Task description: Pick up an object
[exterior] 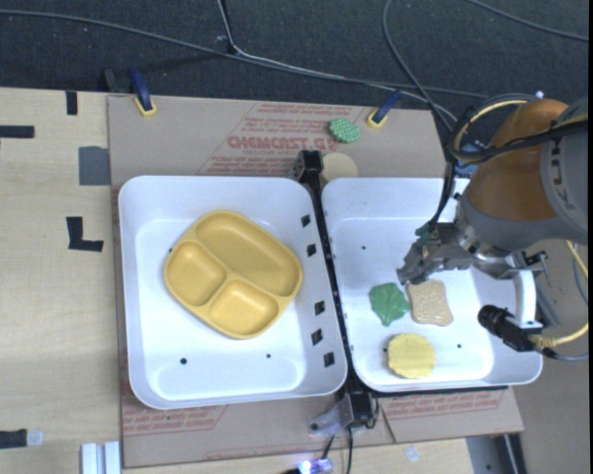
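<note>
In the right bin [376,215] lie a green leafy piece [387,303], a tan slice of bread [431,304] and a round yellow piece [411,355]. My gripper [416,268] hangs low over the bin, just above and between the green piece and the bread, its tips close to the bread's upper left corner. The arm's grey wrist and orange band [519,156] rise behind it to the right. I see nothing held between the fingers.
The left bin [148,363] holds a yellow three-compartment tray [233,273]. A small green object [344,129] lies on the cardboard behind the bins. Cables run over the dark floor at the back. A black divider strip [323,265] separates the bins.
</note>
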{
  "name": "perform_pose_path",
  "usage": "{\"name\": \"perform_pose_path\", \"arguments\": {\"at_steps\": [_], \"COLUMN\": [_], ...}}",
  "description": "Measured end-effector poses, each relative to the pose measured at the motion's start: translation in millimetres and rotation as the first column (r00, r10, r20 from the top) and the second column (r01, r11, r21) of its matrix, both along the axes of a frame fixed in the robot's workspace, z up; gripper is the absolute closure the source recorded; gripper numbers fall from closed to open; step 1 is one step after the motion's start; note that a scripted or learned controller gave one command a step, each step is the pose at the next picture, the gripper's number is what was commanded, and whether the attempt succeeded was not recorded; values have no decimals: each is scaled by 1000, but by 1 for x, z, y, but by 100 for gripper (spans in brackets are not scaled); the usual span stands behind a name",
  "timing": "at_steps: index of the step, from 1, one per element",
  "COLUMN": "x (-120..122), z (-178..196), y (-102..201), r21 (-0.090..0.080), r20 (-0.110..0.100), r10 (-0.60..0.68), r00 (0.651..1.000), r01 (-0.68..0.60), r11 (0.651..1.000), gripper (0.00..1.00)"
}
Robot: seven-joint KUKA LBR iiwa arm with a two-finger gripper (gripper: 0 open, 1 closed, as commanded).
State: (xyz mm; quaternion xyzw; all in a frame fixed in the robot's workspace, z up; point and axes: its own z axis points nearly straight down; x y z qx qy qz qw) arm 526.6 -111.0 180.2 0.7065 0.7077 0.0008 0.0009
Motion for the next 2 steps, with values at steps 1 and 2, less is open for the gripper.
{"name": "perform_pose_path", "arguments": {"at_steps": [1,2], "x": [1,24], "z": [53,45], "y": [0,57], "r21": [-1,1], "r20": [2,-4], "r10": [0,4], "r00": [1000,1000], "r01": [0,-4], "r11": [1000,1000], "gripper": [100,100]}}
